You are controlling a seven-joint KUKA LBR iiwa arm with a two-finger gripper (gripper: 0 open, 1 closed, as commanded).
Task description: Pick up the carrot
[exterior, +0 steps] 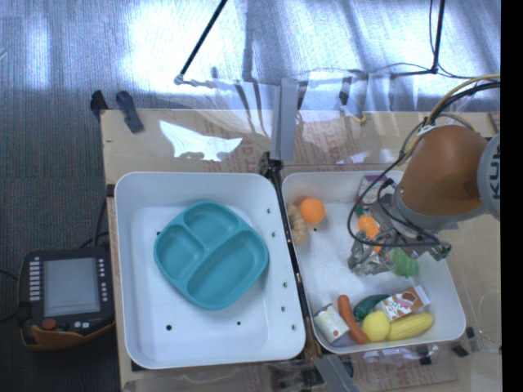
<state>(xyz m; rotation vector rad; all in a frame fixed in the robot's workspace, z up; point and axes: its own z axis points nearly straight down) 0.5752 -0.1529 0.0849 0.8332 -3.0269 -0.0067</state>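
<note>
A teal plate lies in a white bin; the carrot is orange-red.

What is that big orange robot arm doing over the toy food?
The arm reaches into the right bin, and its gripper hangs low over the middle of it, near something small and orange. Its job is to pick up the carrot, which lies at the front of that bin beside a lemon and corn. The left bin holds a teal divided plate.

bright daylight from top | floor glare | soft focus, slightly washed
</note>
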